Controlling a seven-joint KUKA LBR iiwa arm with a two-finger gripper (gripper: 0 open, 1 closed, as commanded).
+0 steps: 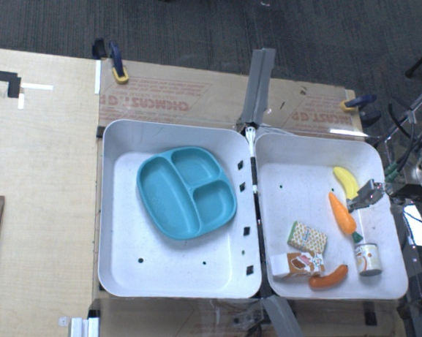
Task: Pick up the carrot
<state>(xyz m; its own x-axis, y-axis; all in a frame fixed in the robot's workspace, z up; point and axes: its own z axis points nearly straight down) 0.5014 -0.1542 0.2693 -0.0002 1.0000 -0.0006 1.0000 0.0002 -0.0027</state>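
Observation:
The carrot point(342, 214) is orange with a small green tip and lies at a slant in the right bin point(286, 152), near its right side. My gripper point(366, 194) reaches in from the right. It hangs just above and to the right of the carrot's upper end, close to it or touching it. A yellow banana point(346, 181) lies right behind the carrot.
Near the carrot's lower end stands a small can point(367, 259). A patterned box point(307, 238), a second small box point(302, 264) and an orange-red sausage point(328, 277) sit at the bin's front. The left bin point(114, 266) holds a blue divided plate point(185, 192).

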